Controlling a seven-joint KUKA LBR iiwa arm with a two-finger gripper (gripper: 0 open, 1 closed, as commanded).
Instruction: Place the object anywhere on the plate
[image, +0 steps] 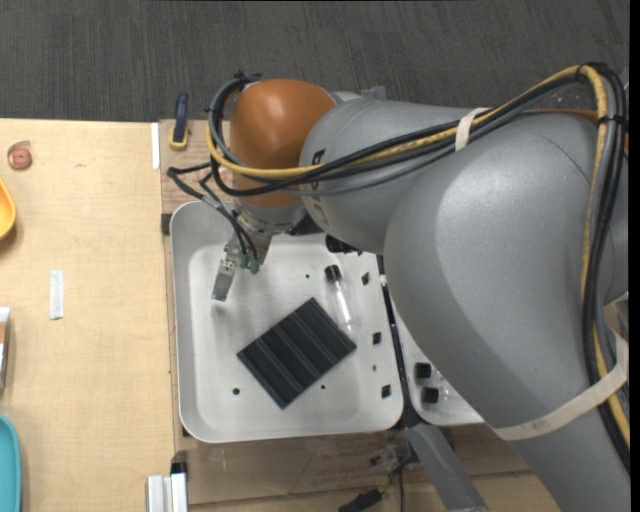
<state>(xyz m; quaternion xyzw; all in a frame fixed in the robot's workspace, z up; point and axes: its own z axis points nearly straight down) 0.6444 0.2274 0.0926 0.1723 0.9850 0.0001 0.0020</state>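
**Arm.** The grey arm (480, 230) enters from the right and covers most of the right half of the camera view. Its orange band (280, 125) sits above the wrist, over the far rim of the white bin (195, 400). Yellow and black cables (250, 170) loop around the band and run back along the arm.

**Gripper.** The gripper (225, 275) hangs below the wrist over the far-left part of the bin, near the left wall. Its tip points down and to the left. Whether it is wide or narrow cannot be told at this angle.

**Task items.**
- The plate (297, 352) is a dark, ridged square slab. It lies flat on the bin floor, turned so that one corner points to the far side.
- The object (340, 297) is a clear pen-like tube with a black cap at its far end. It lies on the bin floor just beside the plate's far-right edge. Whether its near end touches the plate cannot be told. It is well apart from the gripper, which is to its left.

**Surroundings.** A wooden bench top (90, 380) lies left of the bin. On it are a small white strip (56, 295) and a small round reddish disc (19, 156). An orange item (5, 215) and a teal item (8, 465) are cut off at the left edge. A corner of the second bin (440, 398) shows beneath the arm.
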